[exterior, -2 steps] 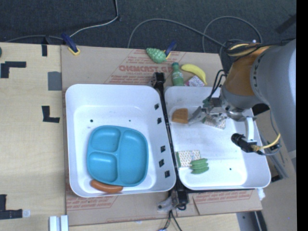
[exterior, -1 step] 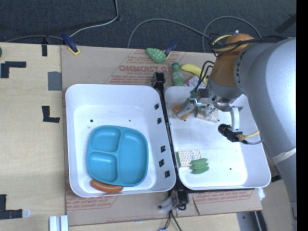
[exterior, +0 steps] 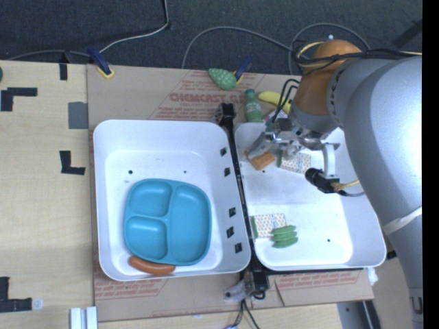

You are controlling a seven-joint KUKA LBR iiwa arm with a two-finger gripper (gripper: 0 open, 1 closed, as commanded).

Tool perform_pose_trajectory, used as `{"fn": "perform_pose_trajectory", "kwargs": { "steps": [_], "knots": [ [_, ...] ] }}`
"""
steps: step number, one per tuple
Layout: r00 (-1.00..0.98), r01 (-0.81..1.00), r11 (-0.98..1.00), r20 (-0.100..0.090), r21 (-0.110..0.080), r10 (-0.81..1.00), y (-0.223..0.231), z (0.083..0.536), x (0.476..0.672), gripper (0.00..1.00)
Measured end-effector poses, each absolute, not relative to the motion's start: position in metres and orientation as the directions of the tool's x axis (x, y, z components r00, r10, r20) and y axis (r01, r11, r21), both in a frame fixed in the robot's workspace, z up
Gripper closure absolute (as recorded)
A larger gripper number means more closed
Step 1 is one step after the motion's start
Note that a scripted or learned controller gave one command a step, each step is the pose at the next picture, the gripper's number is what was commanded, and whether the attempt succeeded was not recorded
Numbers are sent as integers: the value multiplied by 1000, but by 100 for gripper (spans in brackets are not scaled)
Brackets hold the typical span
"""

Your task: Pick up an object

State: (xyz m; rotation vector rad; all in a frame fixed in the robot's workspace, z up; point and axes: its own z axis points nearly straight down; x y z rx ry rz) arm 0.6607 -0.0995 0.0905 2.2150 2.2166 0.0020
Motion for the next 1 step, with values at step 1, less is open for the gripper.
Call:
{"fn": "perform_pose_trajectory", "kwargs": {
  "steps": [1],
  "knots": [
    [-3,1000,3,-1,7,1000,-111,90,668,0]
  ]
}}
